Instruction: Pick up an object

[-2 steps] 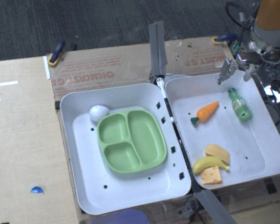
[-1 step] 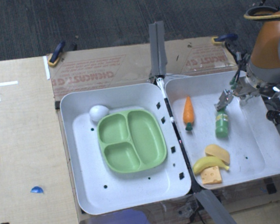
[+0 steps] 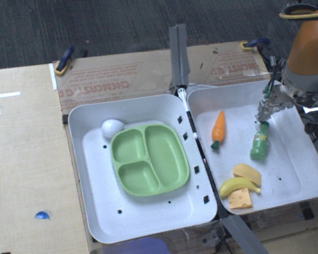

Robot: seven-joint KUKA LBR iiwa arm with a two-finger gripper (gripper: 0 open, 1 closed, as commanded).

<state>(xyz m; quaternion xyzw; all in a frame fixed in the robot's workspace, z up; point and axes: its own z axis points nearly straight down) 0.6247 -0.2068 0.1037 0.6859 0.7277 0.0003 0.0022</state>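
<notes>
The robot's gripper hangs low over the far part of the right bin, just above the cap end of a green bottle that lies flat on the bin floor; whether its grip is released or clenched cannot be told. A carrot lies left of the bottle, a banana and cheese wedge at the near edge. A green divided tray and white ball occupy the left bin.

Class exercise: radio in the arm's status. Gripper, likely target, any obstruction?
Gripper low over right bin, jaws unreadable. Green bottle directly below, not held. Carrot and banana lie apart, nothing blocking.
</notes>
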